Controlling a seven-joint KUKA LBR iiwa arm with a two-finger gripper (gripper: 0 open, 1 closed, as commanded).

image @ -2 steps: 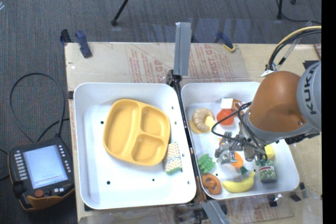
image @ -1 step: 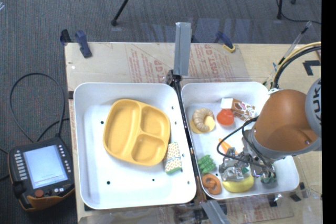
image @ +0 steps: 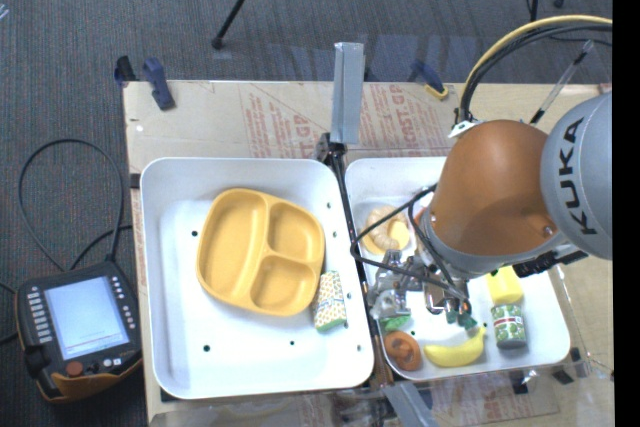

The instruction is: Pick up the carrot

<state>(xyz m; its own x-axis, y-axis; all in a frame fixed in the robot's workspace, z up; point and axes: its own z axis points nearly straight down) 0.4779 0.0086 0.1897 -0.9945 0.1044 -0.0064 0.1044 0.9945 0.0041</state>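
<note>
While the carrot [image: 403, 347] lies on the floor of the right bin [image: 560, 340], near its left corner beside the banana [image: 455, 352], the claw [image: 408, 290] hangs just above it, so the picking up looks not done yet.

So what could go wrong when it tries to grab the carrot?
The carrot lies near the right bin's front rim with a banana close beside it, so the tool might nudge or catch the banana instead. The bulky arm also hangs over other toys and could bump them.
</note>
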